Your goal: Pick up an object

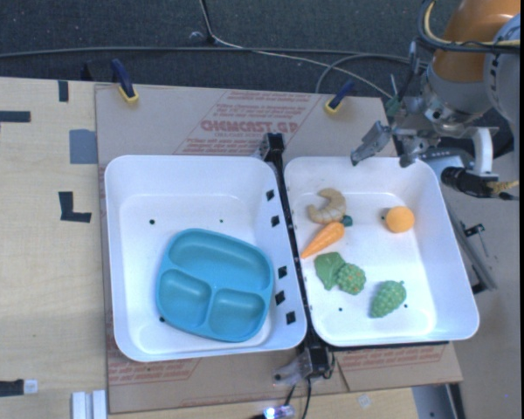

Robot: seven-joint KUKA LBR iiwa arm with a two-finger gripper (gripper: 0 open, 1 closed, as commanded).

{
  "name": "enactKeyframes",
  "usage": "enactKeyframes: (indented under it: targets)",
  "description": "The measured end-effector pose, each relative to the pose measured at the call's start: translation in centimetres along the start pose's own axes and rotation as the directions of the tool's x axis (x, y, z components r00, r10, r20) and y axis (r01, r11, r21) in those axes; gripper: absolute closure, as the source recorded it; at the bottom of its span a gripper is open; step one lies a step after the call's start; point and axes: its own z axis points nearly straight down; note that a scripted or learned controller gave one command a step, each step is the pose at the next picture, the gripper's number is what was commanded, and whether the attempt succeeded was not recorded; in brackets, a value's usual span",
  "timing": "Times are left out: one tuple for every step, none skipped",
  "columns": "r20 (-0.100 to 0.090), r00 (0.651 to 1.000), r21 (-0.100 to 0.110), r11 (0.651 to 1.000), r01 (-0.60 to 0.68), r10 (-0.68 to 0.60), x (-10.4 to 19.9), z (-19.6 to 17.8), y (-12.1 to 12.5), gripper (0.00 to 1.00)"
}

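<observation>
Cardboard covers the table (236,120) beneath two white bins, the left bin (122,234) holding a blue divided plate (214,285), the right bin (445,260) a carrot (322,238), orange ball (399,219) and green grapes (388,298), while the hand (386,143) hovers at its far rim, fingers spread, pinching nothing.

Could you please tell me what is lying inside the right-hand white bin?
The right white bin holds an orange carrot, beige croissant, orange ball, green broccoli and green grapes.
</observation>
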Motion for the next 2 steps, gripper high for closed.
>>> enactKeyframes:
  targets:
    - [0.002,1.0,-0.014,1.0,0.003,-0.003,0.1,-0.9,0.2,0.0]
    - [0.002,1.0,-0.01,1.0,0.004,-0.004,0.6,5.4,0.4,0.0]
